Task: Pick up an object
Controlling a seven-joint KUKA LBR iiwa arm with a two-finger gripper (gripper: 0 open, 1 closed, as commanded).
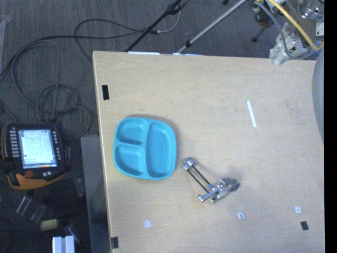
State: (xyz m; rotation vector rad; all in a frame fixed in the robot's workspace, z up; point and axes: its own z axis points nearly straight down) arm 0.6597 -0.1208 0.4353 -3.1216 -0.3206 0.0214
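A light-blue three-compartment plastic plate (145, 148) lies left of centre on the pale wooden tabletop (226, 99) — a metal clamp-like tool (209, 182) just right, nearer. Gripper (287, 46) far right; opening unclear.

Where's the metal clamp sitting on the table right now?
In the camera view, the silver metal clamp lies flat on the tan wooden tabletop, low and centre, just right of the blue divided plastic plate and apart from it.

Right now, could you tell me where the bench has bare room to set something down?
Bare wood spans the far side beyond the blue divided plate, around the white strip, and the near right corner. The crowded patch is near centre, where the metal clamp tool lies beside the plate.
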